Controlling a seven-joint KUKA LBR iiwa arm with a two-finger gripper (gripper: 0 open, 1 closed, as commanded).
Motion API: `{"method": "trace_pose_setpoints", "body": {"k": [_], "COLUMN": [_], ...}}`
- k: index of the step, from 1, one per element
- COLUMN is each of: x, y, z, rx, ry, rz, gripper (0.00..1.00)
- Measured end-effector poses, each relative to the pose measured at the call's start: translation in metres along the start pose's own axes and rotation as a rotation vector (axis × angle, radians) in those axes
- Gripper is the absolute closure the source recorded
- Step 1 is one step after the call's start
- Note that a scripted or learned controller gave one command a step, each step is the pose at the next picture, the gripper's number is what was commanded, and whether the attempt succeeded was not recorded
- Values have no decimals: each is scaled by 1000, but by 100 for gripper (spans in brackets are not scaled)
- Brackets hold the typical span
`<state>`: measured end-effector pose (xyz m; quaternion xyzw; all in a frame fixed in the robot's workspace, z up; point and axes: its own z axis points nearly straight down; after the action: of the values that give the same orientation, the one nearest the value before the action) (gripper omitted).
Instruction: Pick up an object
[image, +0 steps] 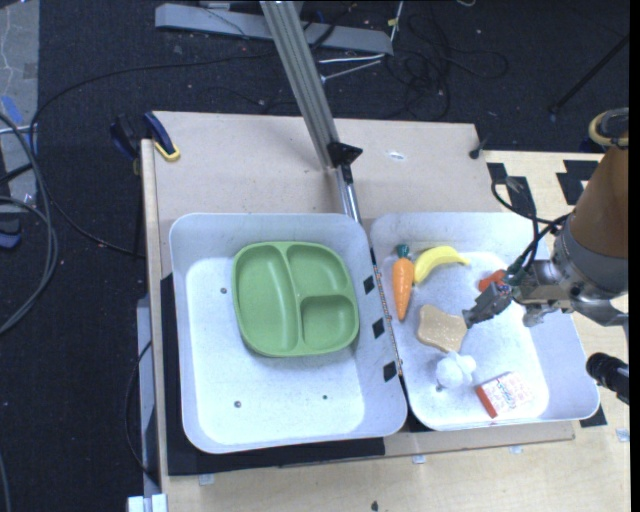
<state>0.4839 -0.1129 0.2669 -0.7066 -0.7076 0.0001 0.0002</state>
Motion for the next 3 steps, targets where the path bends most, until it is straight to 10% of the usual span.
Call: {"method": "trace_pose_setpoints", "body": {"k": [3], "x": [19], "y": [3], "z": [150], "rx": [6], "ry": [1], "rz": [2], "gripper": [0]}}
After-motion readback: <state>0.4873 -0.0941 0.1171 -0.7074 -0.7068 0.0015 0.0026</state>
